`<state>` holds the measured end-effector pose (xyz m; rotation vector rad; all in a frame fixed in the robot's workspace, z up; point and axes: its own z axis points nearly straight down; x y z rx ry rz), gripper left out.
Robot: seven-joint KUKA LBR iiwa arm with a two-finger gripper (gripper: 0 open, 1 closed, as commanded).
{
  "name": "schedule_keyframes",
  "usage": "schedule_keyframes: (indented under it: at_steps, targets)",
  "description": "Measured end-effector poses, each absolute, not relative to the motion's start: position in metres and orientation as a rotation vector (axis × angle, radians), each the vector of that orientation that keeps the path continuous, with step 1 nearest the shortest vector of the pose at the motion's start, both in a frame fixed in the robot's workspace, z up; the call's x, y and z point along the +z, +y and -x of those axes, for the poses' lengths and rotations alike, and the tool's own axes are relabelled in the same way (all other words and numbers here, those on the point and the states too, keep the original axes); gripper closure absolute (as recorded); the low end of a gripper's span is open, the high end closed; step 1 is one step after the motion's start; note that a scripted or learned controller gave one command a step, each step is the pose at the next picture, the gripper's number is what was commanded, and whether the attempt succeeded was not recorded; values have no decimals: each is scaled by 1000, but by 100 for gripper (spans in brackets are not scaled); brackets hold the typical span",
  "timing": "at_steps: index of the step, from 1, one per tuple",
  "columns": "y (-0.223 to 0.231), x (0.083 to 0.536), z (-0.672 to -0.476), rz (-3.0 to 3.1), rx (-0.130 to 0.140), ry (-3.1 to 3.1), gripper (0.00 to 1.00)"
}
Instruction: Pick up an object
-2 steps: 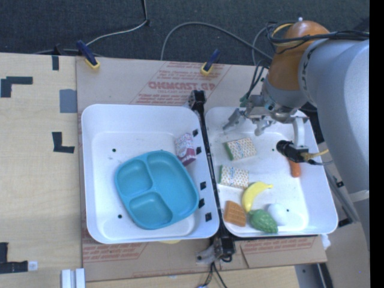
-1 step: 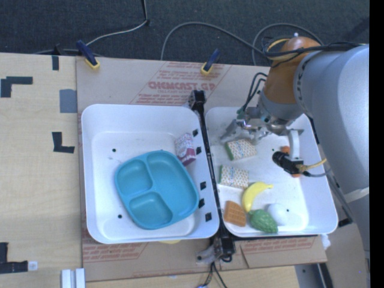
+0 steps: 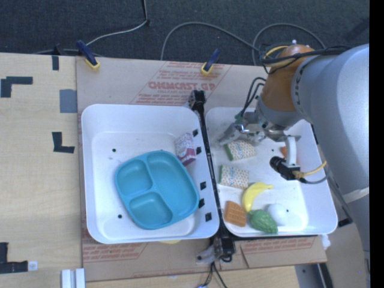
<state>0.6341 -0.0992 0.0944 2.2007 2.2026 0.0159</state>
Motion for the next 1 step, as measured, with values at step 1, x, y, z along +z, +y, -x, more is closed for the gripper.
schedule_keyframes:
  at_steps: [1]
  targets:
    - [-98, 86, -551, -2221, -1, 2220, 0]
